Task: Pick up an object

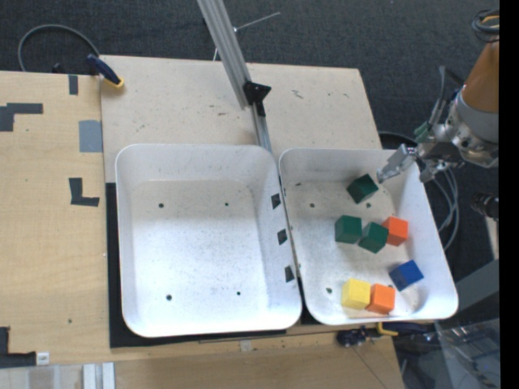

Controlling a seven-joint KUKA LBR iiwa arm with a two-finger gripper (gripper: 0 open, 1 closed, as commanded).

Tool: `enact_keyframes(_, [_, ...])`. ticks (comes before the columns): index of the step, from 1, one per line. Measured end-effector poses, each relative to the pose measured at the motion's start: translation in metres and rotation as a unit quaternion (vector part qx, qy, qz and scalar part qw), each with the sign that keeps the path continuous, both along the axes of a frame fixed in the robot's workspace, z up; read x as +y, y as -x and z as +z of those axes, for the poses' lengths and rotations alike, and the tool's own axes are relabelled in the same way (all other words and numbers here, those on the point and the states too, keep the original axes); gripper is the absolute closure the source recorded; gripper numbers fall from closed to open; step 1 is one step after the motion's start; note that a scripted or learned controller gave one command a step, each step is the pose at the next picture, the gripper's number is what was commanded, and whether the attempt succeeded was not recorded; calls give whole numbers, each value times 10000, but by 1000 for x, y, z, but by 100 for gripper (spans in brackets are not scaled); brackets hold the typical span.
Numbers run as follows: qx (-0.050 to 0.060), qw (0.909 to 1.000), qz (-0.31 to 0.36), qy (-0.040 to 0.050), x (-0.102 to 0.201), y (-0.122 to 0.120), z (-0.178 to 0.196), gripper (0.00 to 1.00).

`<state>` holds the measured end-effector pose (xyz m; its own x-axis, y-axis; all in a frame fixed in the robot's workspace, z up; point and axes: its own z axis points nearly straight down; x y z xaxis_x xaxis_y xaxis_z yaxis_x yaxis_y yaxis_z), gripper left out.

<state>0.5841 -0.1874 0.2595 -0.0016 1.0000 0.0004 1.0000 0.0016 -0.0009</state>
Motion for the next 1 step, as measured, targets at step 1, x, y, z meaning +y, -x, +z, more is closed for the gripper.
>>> enact_keyframes(1, [2, 10000, 3, 3, 0, 0, 0, 0])
